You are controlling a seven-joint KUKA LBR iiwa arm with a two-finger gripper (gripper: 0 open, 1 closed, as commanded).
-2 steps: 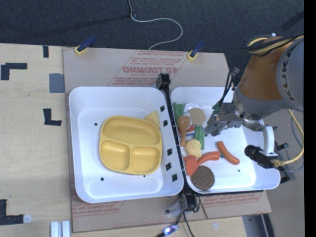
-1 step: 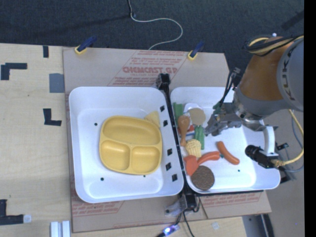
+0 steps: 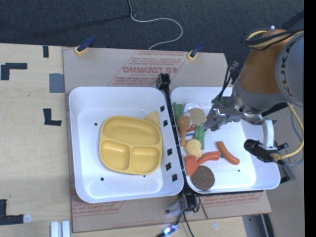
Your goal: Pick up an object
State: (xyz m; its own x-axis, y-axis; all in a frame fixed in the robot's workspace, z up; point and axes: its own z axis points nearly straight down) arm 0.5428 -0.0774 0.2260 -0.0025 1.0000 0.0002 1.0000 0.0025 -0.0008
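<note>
Two white bins on cardboard sheet; wooden bench; seemingly dark carpet behind.

The wooden bench is carrying a sheet of cardboard with two clips holding its far edge, and two white bins are sitting side by side on that cardboard.
</note>
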